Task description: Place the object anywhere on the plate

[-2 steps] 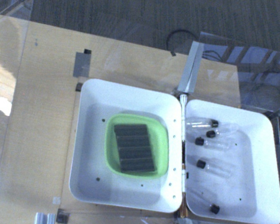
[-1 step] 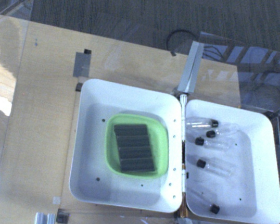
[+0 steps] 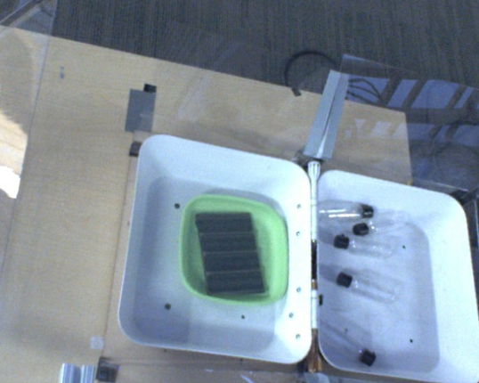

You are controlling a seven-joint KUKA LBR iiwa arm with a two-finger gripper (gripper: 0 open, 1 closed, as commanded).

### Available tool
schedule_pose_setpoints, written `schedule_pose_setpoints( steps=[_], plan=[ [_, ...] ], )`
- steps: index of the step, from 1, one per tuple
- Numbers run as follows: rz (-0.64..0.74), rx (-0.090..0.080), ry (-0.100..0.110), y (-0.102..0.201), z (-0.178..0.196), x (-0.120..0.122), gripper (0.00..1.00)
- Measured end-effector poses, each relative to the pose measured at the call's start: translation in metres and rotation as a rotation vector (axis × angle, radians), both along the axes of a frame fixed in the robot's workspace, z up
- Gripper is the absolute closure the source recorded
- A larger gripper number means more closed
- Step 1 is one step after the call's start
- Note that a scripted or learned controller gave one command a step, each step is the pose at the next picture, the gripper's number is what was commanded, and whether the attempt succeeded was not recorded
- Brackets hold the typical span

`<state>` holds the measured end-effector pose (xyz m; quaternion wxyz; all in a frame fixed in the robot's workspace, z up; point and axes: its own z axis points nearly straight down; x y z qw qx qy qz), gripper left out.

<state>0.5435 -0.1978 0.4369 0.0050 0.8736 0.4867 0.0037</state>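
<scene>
Inside left bin (image 3: 146, 243), green plate (image 3: 277, 264) touching right wall.

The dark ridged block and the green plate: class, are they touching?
Touching. The camera view shows the dark ridged block lying flat inside the green plate, resting on its floor, with green rim visible all around it.

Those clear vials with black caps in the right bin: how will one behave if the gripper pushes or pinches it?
The clear vials lie on their sides on the right bin's smooth floor, so a nudge will probably roll one. They look like glossy round tubes, likely slippery in a pinch and light. Being see-through and faint against the white, their edges may be hard to target.
</scene>
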Motion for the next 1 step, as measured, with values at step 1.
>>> schedule_pose_setpoints(
  steps=[1],
  plan=[
    [-0.142,0.002,0.0,0.0011,-0.0005,0.0425,0.0]
  ],
)
